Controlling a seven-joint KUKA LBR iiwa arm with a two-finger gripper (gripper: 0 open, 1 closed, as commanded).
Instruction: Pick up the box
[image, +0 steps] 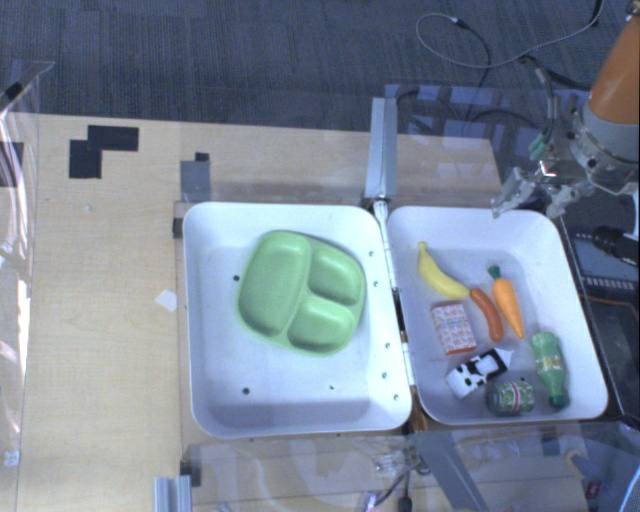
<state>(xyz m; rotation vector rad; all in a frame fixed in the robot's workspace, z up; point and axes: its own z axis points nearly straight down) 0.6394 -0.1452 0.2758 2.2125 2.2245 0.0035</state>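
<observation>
The box (452, 328) is small, red and white with a patterned top. It lies flat near the middle of the right bin (575, 300). My gripper (531, 195) hovers over the far edge of that bin, well above and to the right of the box. Its two fingers (507, 196) are spread open and nothing is between them.
Around the box lie a banana (440, 275), a red sausage (488, 312), a carrot (508, 300), a black-and-white carton (475, 372), a can (511, 395) and a green bottle (548, 368). The left bin (205, 330) holds a green divided plate (300, 290).
</observation>
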